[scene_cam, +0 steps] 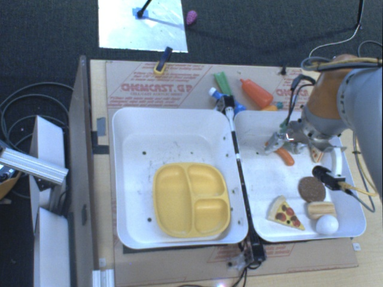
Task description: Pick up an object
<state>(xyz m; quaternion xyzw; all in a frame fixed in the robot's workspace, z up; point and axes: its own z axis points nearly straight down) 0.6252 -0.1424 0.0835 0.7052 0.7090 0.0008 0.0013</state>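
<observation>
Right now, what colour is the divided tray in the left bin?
Yellow. The divided tray shows clearly in the camera view, lying in the left bin.

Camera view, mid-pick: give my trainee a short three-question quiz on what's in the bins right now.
1. True or false: the yellow divided tray lies in the left bin.
2. Which item lies nearest the end effector?
A. pizza slice
B. small orange piece
C. white ball
3. Fill in: the brown round patty lies in the ____ bin.

Key: 1 true. 2 B, just beside the end effector in the right bin. 3 right.
</observation>
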